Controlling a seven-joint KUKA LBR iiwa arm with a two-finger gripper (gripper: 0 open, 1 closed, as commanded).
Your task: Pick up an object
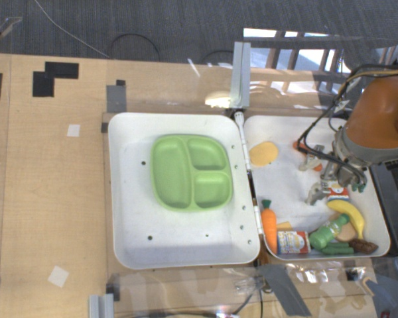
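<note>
the gripper point(333, 185), jaws' state i cannot tell, hangs near the banana point(350, 214); best descend centred, then close firmly.

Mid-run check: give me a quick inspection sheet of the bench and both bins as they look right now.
Surface: wooden bench, black patches top left.
Job's things: right bin holds yellow disc, carrot, can, green bottle, banana.
Clutter: green divided plate in left bin.
Grippers: claw low over right bin; nothing seen between it.
Cables: black loops on the wrist.
Surroundings: grey carpet, thin cable across it.
</note>
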